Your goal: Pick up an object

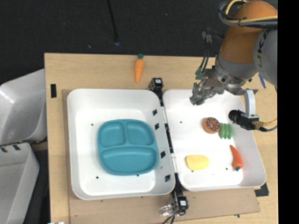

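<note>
1. The arm point(243, 36) comes in from the right side, grey with that orange band up top, and it's leaning over the far part of the right bin point(187, 171).
2. The gripper point(200, 97) hangs over the far left corner of that right bin, pointing down at bare white floor. From here the tip is just a dark clump, so I honestly can't tell how it's set, and I see nothing in it.
3. Stuff in the right bin: a brown donut point(211, 125) with speckles sits about mid-bin toward the right, and a green ridged thing point(226, 131) is touching its right side.
4. Nearer the front right there's a small red pepper point(236, 157) with a green tip, lying lengthwise, a little way from the donut pair.
5. A yellow lump point(197, 162) sits near the front, left of the pepper and well apart from the gripper.
6. All four of those pieces are closer to me than the gripper is; none is touching it.
7. The left bin point(79, 171) has a teal divided plate point(127, 146) lying flat around its middle, three compartments.
8. Out on the wooden bench point(93, 69), beyond the bins, a toy carrot point(138, 69) lies with its green top pointing away, near the gap between the two bins.
</note>
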Available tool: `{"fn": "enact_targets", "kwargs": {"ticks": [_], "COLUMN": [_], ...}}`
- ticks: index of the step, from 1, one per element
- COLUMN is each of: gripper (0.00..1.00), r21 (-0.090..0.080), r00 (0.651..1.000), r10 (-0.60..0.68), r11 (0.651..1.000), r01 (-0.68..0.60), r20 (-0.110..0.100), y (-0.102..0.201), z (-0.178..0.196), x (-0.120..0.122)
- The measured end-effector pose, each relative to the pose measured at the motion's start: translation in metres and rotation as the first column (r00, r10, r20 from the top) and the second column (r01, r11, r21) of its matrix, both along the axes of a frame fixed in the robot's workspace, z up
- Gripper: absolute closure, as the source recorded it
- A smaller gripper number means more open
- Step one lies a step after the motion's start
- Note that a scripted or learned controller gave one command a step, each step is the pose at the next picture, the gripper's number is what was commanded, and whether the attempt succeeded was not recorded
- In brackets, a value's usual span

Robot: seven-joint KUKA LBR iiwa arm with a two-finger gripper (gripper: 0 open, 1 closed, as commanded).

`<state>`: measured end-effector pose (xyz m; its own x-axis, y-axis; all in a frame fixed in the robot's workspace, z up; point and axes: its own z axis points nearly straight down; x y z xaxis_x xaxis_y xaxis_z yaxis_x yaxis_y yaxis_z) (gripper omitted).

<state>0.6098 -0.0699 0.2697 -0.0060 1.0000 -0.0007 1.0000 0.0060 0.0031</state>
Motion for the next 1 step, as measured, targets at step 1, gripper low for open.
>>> {"fn": "enact_targets", "kwargs": {"ticks": [1], "gripper": [1.0], "r21": [0.001], "r00": [1.0], "r10": [0.001], "r11": [1.0], "r01": [-0.001], "r20": [0.0], "y": [0.0529], "z": [0.0003], "x": [0.0223]}}
